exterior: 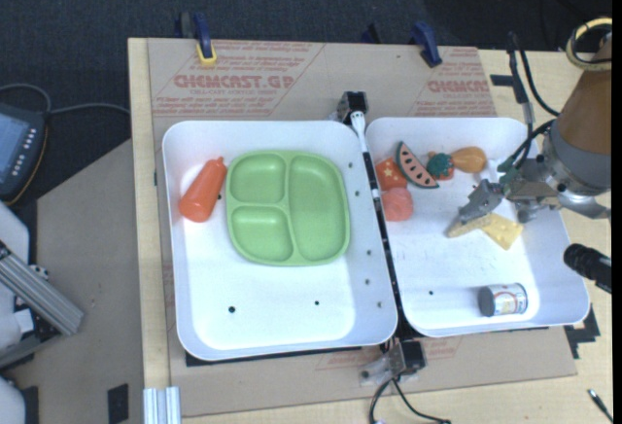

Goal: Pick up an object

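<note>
My gripper point(473, 210) hangs low over the right bin point(428, 300), reaching in from the right, and it looks open with nothing between its fingers. A yellow cheese wedge point(502, 231) lies just to its lower right, partly under the wrist. Further back in that bin are a watermelon slice point(416, 166), a small teal piece point(440, 162), an orange piece point(469, 159), a red piece point(390, 174) and a pink piece point(397, 205). A small can point(502, 300) lies on its side near the front edge.
The left bin point(204, 300) holds a green divided plate point(289, 207) and an orange carrot-shaped toy point(202, 190) at its left. A black divider point(373, 208) runs between the bins. Cables hang by the arm at the right.
</note>
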`<state>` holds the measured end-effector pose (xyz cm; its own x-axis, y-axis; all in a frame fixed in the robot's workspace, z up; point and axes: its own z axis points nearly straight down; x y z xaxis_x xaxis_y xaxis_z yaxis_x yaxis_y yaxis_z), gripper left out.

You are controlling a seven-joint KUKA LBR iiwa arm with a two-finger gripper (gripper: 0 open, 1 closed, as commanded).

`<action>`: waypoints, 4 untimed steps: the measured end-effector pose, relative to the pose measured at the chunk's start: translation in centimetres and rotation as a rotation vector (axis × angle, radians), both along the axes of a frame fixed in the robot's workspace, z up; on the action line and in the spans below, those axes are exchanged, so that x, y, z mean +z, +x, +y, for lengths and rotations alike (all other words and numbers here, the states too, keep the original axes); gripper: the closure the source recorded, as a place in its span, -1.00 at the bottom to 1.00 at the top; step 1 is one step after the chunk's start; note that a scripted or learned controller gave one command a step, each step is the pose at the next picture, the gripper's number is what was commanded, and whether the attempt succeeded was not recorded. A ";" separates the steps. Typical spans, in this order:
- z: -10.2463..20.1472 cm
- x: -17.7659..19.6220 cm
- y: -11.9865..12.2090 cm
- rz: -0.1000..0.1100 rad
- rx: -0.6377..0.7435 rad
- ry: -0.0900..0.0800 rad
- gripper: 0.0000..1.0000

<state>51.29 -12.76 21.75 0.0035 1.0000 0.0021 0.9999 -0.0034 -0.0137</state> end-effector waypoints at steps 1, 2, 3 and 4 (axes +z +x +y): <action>0.0 0.7 0.3 -0.014 0.004 -0.002 -1.00; -0.1 -3.6 0.3 -0.007 0.003 0.000 -1.00; -0.1 -7.9 0.5 -0.009 0.003 0.000 -1.00; -0.1 -13.1 0.4 -0.009 0.003 0.000 -1.00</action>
<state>51.69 -12.82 8.62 0.0004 1.0000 0.0023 1.0000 -0.0004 -0.0052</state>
